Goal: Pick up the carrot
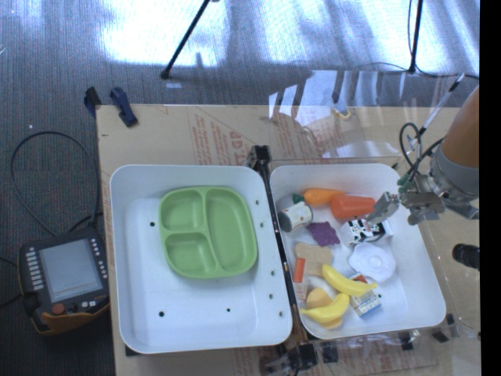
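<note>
Grey carpet floor [47, 69], sunlit patches at top. Tripod legs [188, 30] on it. Tan desk [180, 135]. Teach pendant [66, 276] with black cable [47, 151], lower left.

tray [208, 231] in left bin [137, 304]; carrot [322, 197], seemingly, at right bin's [423, 288] back.

Gripper [385, 207] hovers over right bin [434, 288], just right of carrot [322, 197]. Green plate [208, 231] in left bin [137, 304].

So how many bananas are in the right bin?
2. One yellow plastic banana lies near the front of the right white bin; the second sits just below, touching it. Others may be hidden underneath.
</note>
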